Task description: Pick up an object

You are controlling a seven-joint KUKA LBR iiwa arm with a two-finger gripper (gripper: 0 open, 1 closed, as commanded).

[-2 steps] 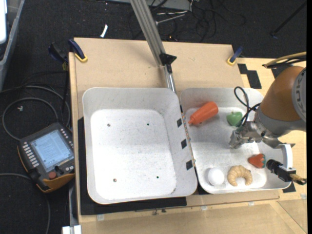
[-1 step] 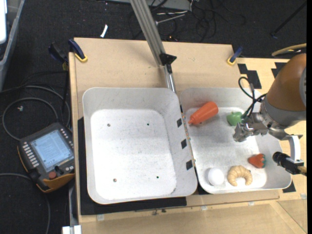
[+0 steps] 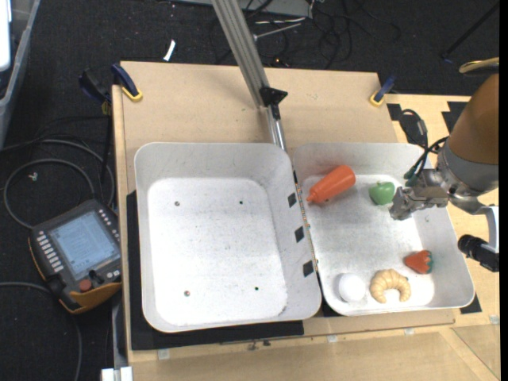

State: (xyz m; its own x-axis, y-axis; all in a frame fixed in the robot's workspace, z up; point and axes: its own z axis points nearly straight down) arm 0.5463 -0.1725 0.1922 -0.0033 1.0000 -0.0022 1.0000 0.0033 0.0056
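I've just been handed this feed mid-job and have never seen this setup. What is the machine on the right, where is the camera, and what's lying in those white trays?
The camera is fixed above the bench, looking down at a slant. The grey machine with the orange part is a robot arm reaching in from the right; its gripper hangs over the right bin, next to a green toy pepper. I see nothing between its fingers. That bin also holds an orange carrot, a small red item, a croissant and a white egg-like ball. The left bin lies alongside it. The screened box on the floor at left looks like the arm's hand controller.
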